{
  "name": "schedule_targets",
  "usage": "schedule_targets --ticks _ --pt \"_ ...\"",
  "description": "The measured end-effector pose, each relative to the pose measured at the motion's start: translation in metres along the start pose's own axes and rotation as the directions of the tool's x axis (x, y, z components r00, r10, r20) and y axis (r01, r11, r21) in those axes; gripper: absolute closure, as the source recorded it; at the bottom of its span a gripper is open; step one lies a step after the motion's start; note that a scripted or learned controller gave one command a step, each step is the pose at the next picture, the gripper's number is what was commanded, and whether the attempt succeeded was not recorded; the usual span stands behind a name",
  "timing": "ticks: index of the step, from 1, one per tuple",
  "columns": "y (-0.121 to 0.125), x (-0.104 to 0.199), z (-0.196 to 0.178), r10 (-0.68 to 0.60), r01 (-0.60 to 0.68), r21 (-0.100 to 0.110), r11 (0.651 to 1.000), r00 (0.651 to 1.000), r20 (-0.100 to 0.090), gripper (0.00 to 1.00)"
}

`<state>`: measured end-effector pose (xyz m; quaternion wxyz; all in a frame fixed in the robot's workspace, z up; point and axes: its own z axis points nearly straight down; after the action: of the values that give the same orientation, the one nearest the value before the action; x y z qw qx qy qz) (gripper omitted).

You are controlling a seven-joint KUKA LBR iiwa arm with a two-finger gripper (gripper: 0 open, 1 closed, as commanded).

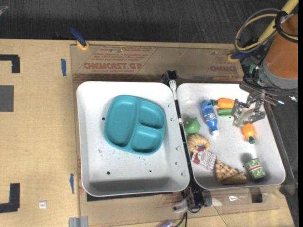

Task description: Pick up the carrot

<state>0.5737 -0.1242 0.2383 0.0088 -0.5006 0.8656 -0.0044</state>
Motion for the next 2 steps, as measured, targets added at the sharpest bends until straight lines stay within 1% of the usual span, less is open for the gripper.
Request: schedule_targets --ticks 1,2 --pt "-0.0739 0.0351 0.0779 -0.23 0.23 -0.015 0.973 0.973 0.0 1.0" --pt "-0.0748 0.0333 0.0753 -0.232 0.232 -0.011 0.973 0.973 0.001 0.0"
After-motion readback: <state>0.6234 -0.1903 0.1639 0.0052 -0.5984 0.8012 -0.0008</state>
